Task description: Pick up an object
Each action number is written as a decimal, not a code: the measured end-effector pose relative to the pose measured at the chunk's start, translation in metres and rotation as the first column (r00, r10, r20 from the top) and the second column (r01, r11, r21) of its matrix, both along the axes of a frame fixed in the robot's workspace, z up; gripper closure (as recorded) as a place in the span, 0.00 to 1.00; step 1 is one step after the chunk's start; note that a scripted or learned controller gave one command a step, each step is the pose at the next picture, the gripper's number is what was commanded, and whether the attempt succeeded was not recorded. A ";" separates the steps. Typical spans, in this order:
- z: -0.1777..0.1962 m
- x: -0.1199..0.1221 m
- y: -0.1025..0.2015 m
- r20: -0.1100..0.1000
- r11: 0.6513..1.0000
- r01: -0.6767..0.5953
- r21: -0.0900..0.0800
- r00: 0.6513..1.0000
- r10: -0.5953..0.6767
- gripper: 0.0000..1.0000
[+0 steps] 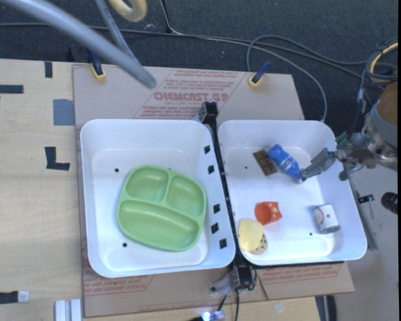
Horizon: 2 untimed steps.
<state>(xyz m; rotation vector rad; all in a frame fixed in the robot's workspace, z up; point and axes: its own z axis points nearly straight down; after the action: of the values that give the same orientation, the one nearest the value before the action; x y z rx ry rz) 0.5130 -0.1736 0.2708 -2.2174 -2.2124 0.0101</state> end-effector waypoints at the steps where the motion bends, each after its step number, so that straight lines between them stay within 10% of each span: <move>1: 0.005 0.002 0.000 0.010 1.000 -0.003 -0.002 1.000 0.003 0.00; 2: -0.059 0.004 0.000 0.004 1.000 -0.003 -0.001 1.000 0.003 0.00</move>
<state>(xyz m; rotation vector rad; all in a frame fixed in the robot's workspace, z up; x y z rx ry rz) 0.5174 -0.1733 0.2120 -2.2165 -2.2179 0.0067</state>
